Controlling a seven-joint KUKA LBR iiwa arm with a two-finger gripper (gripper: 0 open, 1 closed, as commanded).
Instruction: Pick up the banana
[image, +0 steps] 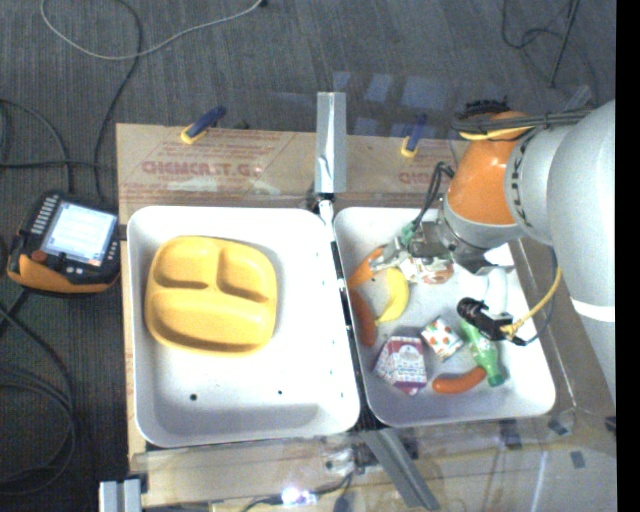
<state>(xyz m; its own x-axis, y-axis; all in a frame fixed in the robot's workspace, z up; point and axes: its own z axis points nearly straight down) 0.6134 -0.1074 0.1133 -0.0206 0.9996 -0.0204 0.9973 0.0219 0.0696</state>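
Over the right bin (540, 395) our gripper (428, 262) hangs just beside the banana (393, 296), poised for a grab. Whether its fingers are spread or clenched, we cannot tell.

Faded red lettering on the cardboard sheet (215, 165) under the bins is too blurred to read.

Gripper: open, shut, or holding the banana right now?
Gripper: low in the right bin, at the top end of the banana; its state cannot be told.
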